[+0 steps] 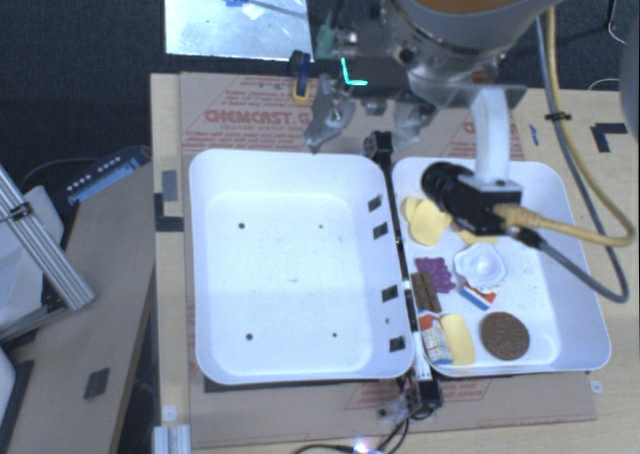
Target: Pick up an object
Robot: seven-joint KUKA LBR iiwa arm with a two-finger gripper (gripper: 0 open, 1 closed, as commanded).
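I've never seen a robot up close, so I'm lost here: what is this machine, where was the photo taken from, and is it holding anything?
The big grey shape with the orange band is a robot arm, reaching in from the right. The one camera is fixed above the bench and looks down at a slant. On the bench sit two shallow white bins side by side: a left bin and a right bin. The right one holds small things: yellow pieces, a purple lump, a white round piece, a brown disc and a few more. The arm's jaws hang above the far rim, near where the bins meet. They stand open with nothing between them, so nothing is held yet.
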